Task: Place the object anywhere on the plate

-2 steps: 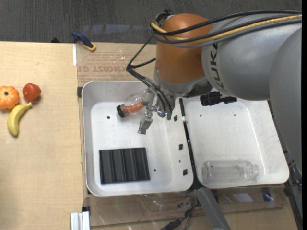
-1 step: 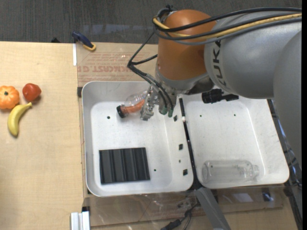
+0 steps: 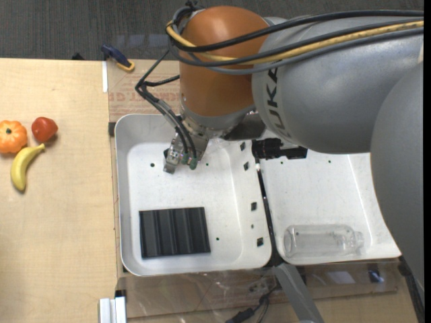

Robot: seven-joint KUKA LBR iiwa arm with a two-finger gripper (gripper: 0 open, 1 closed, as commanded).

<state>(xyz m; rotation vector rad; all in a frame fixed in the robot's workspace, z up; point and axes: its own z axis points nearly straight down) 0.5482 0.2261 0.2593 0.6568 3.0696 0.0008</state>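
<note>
One clear bottle (image 3: 322, 240) on its side, long axis left-to-right, neck rightward; tool (image 3: 179, 156) state indiscernible.

Surface (image 3: 54, 247) pale wood, carries two shallow white bins side by side. Landmark: left bin (image 3: 128, 200). Right bin (image 3: 377, 244) touches its right wall. Left of left bin, well apart: orange (image 3: 11, 137), tomato (image 3: 44, 129), banana (image 3: 23, 166) clustered on bare wood, banana just below other two.
</note>
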